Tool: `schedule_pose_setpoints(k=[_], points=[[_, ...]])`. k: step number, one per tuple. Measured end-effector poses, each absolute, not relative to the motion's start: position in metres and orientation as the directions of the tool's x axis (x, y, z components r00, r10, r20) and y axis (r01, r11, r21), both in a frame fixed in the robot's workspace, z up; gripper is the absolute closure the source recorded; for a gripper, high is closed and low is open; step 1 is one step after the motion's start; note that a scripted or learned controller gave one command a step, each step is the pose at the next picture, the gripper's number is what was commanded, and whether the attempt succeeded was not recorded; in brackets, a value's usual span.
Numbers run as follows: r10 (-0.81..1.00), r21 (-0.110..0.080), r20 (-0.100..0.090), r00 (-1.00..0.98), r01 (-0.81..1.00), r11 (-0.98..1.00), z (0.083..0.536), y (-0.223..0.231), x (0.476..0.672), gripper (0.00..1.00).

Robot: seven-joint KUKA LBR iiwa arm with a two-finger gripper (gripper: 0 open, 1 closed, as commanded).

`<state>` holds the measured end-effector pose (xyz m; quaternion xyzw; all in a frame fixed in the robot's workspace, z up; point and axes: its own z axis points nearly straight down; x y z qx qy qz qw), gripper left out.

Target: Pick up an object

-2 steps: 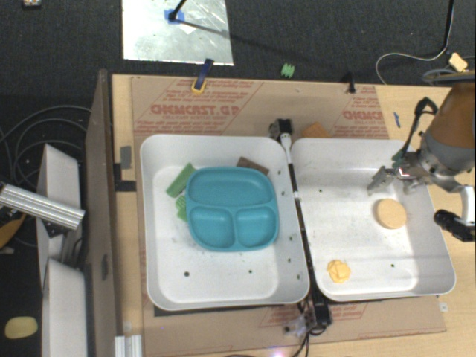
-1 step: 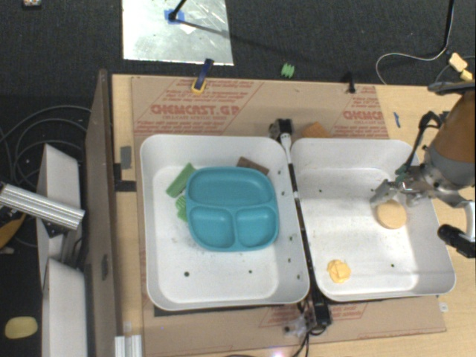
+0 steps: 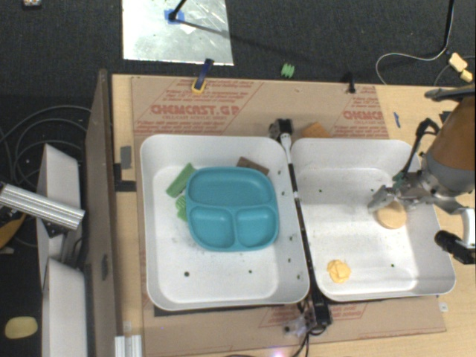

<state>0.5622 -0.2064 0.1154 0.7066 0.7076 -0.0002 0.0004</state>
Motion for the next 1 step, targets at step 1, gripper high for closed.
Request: schedule_pose_setpoints(k=[1], points=[[1.000, 0.004, -0.001, 0.000, 1.000, 0.000, 0.1530, -0.2067, 0.5544, 0.00]])
